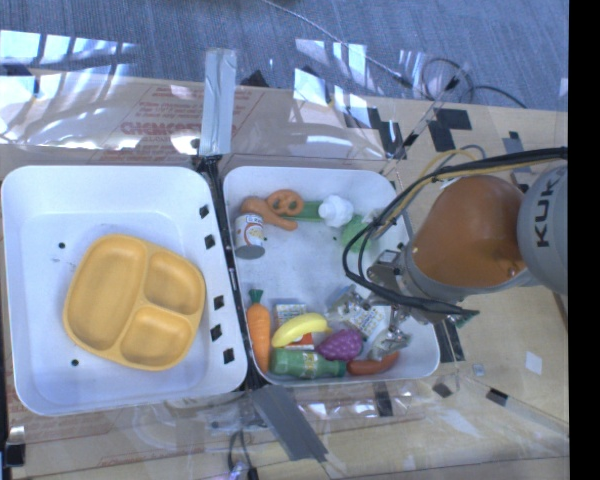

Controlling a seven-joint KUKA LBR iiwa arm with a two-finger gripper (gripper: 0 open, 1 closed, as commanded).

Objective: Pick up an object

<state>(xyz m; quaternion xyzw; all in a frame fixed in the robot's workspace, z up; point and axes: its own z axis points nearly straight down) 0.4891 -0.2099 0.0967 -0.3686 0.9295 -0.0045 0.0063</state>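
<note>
Looking down on the desk (500, 368) with its two white bins. The left bin (40, 368) carries a yellow divided plate (132, 300), lying flat and a little skewed. The right bin (310, 183) is the busy one. Up near its far wall sits an orange pretzel-shaped toy (278, 208), with a small can (249, 233) just beside it toward the divider and a white piece (335, 209) next to a green piece (353, 231).

Down at the near wall there is a cluster: a carrot (259, 334) lying along the divider side, a banana (298, 327) beside it, a purple bunch of grapes (341, 345) touching the banana's end, a green packet (306, 365) under them, and a red chili (371, 365) against the near wall.

The arm (465, 233), orange band showing, comes in from the right, and the claw (375, 320) is low in the right bin, just beside the grapes among the clutter. Whether the claw is spread or pressed together, I cannot tell; it is a metallic tangle from here.
</note>
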